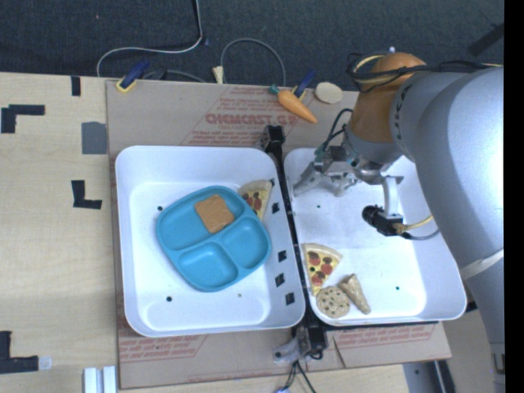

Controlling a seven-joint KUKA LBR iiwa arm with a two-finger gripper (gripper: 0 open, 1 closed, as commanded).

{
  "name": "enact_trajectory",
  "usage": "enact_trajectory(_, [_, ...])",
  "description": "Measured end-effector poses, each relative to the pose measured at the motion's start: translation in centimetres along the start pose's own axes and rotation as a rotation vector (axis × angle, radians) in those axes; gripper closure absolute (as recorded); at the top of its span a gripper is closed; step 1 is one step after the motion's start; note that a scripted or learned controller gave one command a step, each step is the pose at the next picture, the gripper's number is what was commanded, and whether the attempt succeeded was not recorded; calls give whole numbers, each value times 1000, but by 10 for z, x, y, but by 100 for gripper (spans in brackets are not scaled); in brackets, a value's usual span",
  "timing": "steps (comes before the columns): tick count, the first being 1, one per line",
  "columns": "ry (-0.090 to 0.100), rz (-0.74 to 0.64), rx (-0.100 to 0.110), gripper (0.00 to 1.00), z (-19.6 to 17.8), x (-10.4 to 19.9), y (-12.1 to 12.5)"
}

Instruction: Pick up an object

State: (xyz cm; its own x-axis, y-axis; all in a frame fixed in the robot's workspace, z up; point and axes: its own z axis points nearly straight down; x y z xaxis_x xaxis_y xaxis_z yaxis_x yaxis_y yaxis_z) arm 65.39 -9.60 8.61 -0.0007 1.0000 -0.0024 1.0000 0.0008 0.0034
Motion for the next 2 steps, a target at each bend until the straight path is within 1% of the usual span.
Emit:
enact_trajectory(1, [3, 0, 1, 0, 0, -20, 16])
enact_trajectory(2, [-3, -1, 4, 0, 0, -1, 14])
